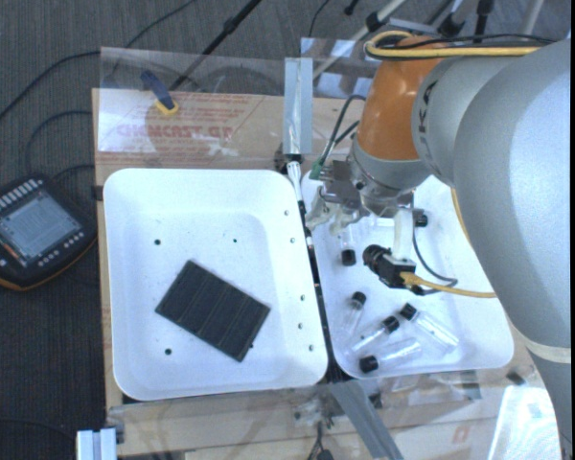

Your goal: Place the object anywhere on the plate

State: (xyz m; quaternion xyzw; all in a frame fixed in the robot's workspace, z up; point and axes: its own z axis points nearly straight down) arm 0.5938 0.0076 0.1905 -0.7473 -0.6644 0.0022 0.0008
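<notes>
The gripper (340,220) is hanging over the right bin (479,348) near the divider, above the scattered clear vials (395,329); it should be centring on one vial before carrying it to the dark plate (213,310) in the left bin (134,199). The bulky grey arm (517,161) is hiding its fingers, so whether they are apart or together, I cannot tell.

bins (134,257): glossy white plastic; plate (212,310): matt dark (ribbed); vials (402,338): clear

The left bin (134,209) lay open around the dark plate (213,310), bare on every side. In the right bin (479,338), scattered vials (393,338) and the arm (479,142) crowded the floor.
</notes>
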